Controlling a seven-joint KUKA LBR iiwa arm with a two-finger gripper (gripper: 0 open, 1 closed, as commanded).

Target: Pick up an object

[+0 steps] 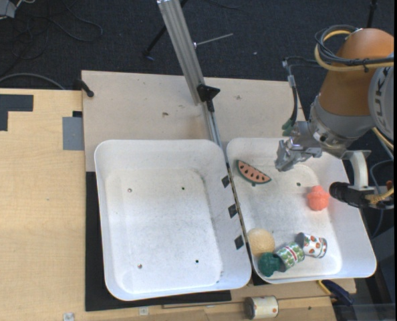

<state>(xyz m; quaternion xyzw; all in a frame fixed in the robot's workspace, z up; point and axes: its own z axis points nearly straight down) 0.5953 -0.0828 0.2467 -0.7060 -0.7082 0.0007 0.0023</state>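
While the arm leans in from the right, its gripper (291,154) hangs over the far part of the right-hand bin (359,263), and from where I stand I cannot tell how it is set or whether it has hold of anything. Just to the gripper's left and a touch nearer me lies a watermelon slice (253,173), red with a green rind, close to the divider between the two bins. To the gripper's right and nearer the front sits an orange-pink ball (318,198), apart from it. Well toward the front edge from the gripper, a small cluster sits together: a pale yellowish round lump (260,239), a dark green piece (270,264) just in front of that, and two patterned cans (303,249) lying on their sides beside them. Off to the gripper's left lies the left-hand bin (111,179).
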